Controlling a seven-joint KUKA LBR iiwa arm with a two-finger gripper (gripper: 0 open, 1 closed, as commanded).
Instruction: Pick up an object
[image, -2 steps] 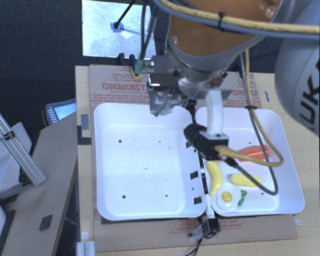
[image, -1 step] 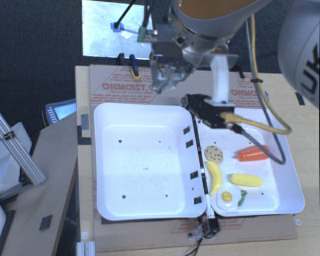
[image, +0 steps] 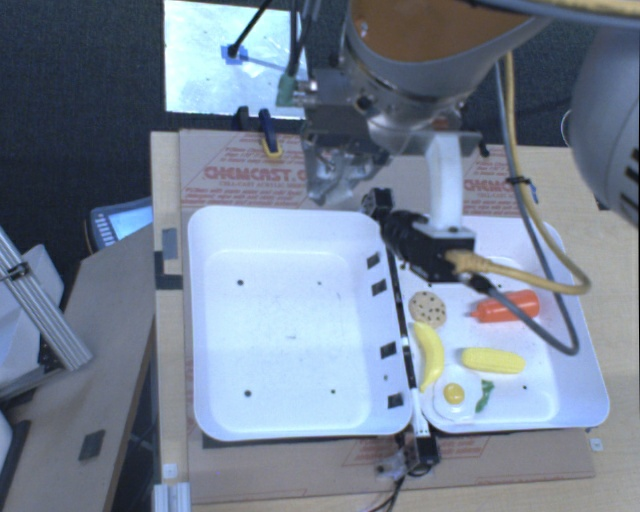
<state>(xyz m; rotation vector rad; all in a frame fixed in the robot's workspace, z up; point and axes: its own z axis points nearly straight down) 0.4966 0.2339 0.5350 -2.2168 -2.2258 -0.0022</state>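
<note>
Bench inspected from above, two shallow white bins side by side. Left bin (image: 280, 330) occupies the centre of the frame. Right bin (image: 570, 390) lies at centre right, and all loose items are in its lower half.

Items in the right bin: a round speckled cookie (image: 427, 307) near the dividing edge; a banana (image: 430, 353) directly below it, curved along that same edge; a fried egg (image: 454, 394) at the lower left corner of this bin, with a small green piece (image: 485, 394) just beside it; a yellow corn-like piece (image: 492, 360) lying crosswise to the right of the banana; an orange carrot (image: 506, 307) to the right of the cookie, apart from it.

Arm enters from the upper right of the frame, its orange band at top centre. Gripper (image: 335, 180) sits at upper centre, over the cardboard just above the far rim of the left bin, well apart from every item. Whether the claw is released or clenched cannot be told; the metal parts are blurred together. Nothing is seen between them. A yellow cable (image: 540, 270) loops over the right bin.
</note>
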